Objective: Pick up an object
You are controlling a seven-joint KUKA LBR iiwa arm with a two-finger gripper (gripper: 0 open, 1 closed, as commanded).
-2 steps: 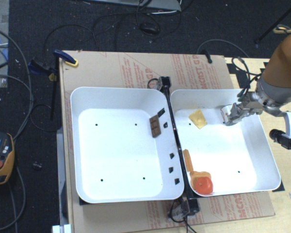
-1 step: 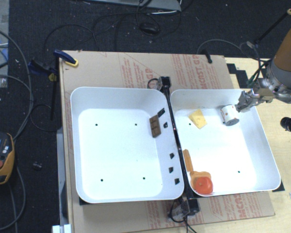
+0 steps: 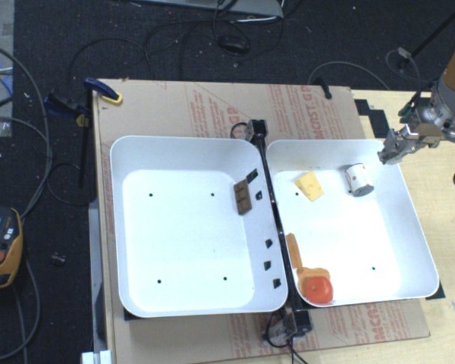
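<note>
Red tomato [image 3: 317, 288] far from claw [image 3: 390, 152]

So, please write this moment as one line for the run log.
end effector: over right bin's upper right rim, nothing held | right bin: yellow block, white cylinder, red-orange tool | left bin: brown piece

grey KUKA arm [image 3: 449, 101], orange band up top, silvery metal wrist section below, ends in small grey two-finger gripper [image 3: 388, 154], bit blurry tbh
</note>
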